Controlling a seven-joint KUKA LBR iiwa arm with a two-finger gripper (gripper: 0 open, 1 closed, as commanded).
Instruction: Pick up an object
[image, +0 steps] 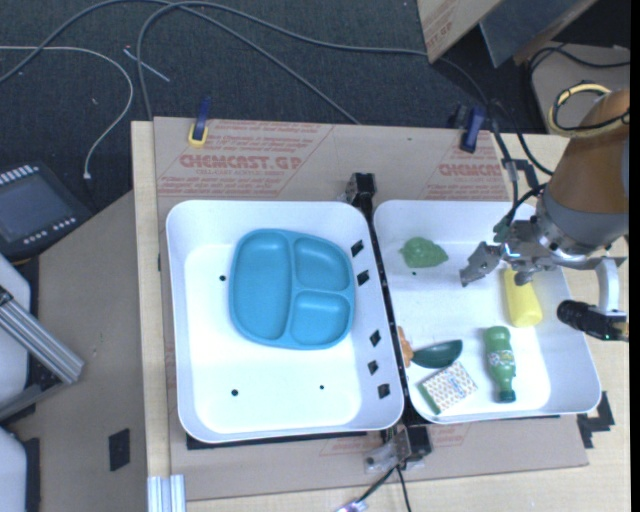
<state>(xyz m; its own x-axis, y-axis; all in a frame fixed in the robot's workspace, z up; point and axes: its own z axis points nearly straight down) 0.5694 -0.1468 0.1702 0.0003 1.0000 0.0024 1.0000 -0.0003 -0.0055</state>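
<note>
Objects crowd the right bin (570, 395), within the arm's reach. We see the gripper (507, 262) at right of frame, jaws spread and empty, poised just above the yellow block (522, 301), its likely target.

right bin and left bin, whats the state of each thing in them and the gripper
blue divided plate: flat in the left bin, right side up
green bottle: lying on its side in the right bin
yellow object: lying flat, under the gripper
green leafy piece: lying loose
dark green piece: lying by the patterned packet
gripper: low over the right bin
</note>
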